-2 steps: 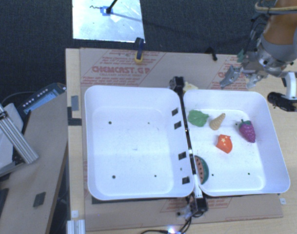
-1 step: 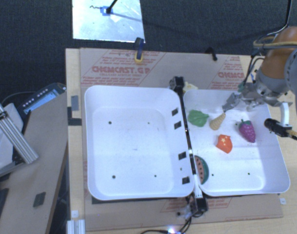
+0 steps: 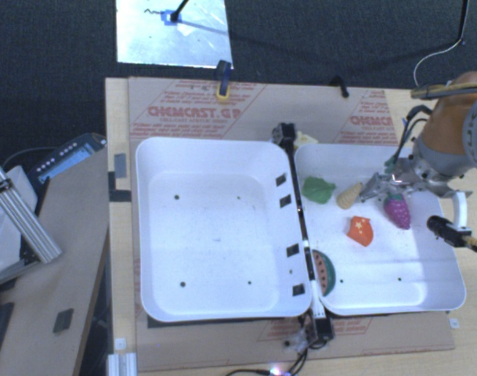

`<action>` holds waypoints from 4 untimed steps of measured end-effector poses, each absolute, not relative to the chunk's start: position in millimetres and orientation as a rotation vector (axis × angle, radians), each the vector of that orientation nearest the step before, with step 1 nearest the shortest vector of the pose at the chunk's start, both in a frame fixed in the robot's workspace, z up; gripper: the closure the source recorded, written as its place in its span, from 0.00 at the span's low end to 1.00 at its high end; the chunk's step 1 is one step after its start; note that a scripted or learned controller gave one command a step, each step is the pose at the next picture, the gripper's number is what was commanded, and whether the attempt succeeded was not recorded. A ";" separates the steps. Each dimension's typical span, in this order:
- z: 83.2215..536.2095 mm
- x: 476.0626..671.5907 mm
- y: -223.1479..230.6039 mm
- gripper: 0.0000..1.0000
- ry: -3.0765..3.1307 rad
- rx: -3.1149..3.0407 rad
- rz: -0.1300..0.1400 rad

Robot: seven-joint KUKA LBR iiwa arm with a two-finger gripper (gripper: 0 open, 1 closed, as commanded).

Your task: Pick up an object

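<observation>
Watermelon slice [image 3: 323, 272] sits closest to me, tucked against the divider wall of the right bin [image 3: 395, 292]; I leave it, since that wall would block one finger. Further in lie an orange strawberry-like toy [image 3: 361, 231], purple grapes [image 3: 397, 211], a tan piece [image 3: 349, 196] and a green leafy toy [image 3: 318, 189]. The left bin [image 3: 215, 233] holds no toys.

My claw [image 3: 383, 186] hangs low over the right bin between the tan piece and the grapes — I judge it is lining up on one of them. Whether it is wide or narrow I cannot tell; the metal parts blur together from up here.

To do this well I would centre squarely over the grapes, not the gap, then come straight down — the tan piece lies just beside and could get nudged. I would close only once low.
</observation>
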State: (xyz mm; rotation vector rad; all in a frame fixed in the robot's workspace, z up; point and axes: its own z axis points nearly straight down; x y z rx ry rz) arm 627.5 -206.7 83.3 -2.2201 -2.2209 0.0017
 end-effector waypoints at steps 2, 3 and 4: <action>97.7 569.0 -141.9 1.00 -2.231 -2.223 -0.008; 85.6 518.8 -151.0 1.00 -2.223 -2.226 -0.003; 86.2 486.8 -203.1 1.00 -2.221 -2.228 -0.003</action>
